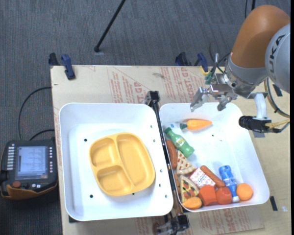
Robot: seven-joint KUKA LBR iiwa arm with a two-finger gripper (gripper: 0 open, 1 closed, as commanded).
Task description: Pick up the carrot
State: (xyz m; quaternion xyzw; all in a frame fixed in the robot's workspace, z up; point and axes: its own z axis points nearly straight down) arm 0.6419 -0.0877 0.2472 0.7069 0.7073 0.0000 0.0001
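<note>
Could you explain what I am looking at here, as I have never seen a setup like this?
This is one picture from a camera fixed above a workbench, looking down at a slant. The big grey and orange machine at the right is a robot arm; at its end is a two-finger gripper, its fingers spread and holding nothing.

On the bench sit two shallow white bins side by side. The left bin holds a yellow divided plate. The right bin holds toy food: a carrot lying alone near the far end, just below the gripper, a green bottle, and a heap of pieces in the near corner, including a blue bottle. The arm's job is to pick up the carrot. On the floor at left lies its control pad.
</note>
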